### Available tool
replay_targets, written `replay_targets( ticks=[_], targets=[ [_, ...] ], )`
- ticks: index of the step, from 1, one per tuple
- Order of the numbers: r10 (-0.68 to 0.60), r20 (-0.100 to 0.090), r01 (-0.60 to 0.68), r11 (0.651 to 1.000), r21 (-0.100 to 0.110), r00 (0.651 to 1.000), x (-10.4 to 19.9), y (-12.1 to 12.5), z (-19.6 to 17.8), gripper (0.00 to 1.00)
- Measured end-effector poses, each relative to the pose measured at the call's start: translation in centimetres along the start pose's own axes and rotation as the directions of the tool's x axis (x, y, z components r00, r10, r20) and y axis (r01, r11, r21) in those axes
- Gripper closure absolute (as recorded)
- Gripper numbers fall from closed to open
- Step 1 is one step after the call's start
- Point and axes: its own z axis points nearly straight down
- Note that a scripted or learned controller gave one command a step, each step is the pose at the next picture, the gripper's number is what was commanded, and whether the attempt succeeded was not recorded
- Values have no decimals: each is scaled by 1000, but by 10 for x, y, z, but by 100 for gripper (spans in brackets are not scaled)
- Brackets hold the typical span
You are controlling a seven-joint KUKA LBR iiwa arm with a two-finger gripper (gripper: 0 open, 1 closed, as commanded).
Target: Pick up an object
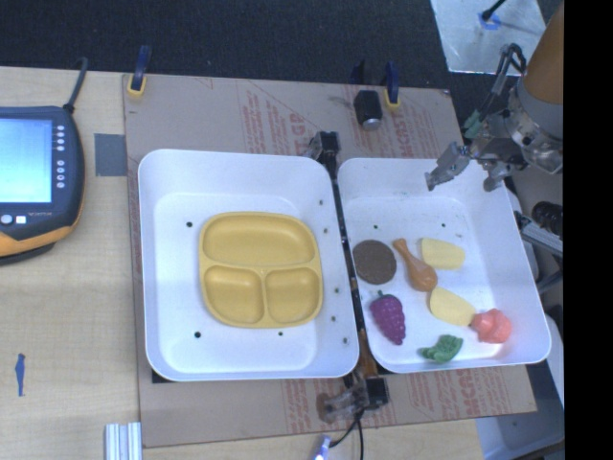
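Note:
The right bin [412, 190] holds several toy foods: a brown round patty [374, 262], an orange drumstick [415, 266], two yellow pieces [442, 253] [450, 306], purple grapes [388, 316], a green piece [442, 349] and a pink piece [491, 326]. My gripper [469, 168] hangs above the bin's far right corner, open, with nothing between its fingers. It is well apart from the foods, which lie in the bin's near half.
The left bin [168, 257] holds a yellow three-compartment tray [260, 266]. A teach pendant [34, 180] lies at the far left of the bench. Clamps [369, 106] sit along the board's far edge.

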Motion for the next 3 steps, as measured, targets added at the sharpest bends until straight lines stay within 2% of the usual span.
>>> replay_targets(
  ticks=[1,2,3],
  targets=[
    [0,0,0,1000,1,1000,-1,-31,183,0],
    [3,2,-3,1000,-4,1000,-86,-8,98,0],
    [-1,-2,1,1000,3,1000,-31,-53,135,0]
  ],
)
